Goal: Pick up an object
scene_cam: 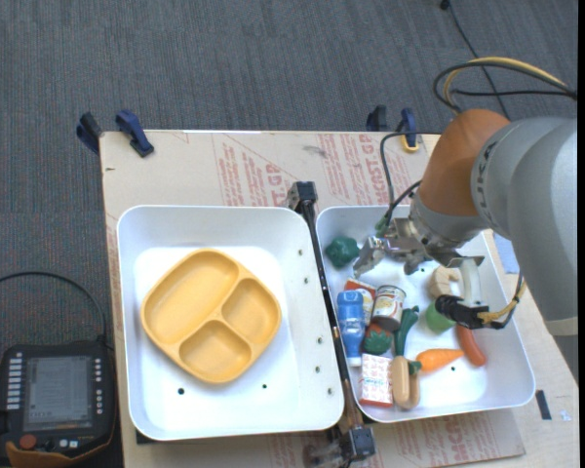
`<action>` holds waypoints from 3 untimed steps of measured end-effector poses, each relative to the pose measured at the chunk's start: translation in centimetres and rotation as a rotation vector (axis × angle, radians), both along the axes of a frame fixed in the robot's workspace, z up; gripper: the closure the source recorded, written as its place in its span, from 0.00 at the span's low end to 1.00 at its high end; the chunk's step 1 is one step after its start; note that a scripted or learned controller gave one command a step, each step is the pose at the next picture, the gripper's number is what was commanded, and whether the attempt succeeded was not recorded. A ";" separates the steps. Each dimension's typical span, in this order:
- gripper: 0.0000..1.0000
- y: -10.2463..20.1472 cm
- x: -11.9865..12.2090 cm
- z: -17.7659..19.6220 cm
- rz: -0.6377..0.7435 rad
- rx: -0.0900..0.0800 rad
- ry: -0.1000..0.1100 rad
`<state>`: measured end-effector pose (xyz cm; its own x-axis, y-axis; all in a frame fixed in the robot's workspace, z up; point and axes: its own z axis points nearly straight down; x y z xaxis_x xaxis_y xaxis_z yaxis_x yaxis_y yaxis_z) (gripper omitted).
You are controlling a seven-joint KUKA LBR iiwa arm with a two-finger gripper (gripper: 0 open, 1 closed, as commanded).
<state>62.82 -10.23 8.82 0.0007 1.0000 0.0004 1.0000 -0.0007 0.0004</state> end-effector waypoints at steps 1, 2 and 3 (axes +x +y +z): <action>0.00 2.1 -6.8 -0.2 -0.001 0.001 0.004; 1.00 2.1 -6.8 0.7 -0.004 0.001 0.005; 0.00 2.1 -6.8 0.7 -0.004 0.001 0.005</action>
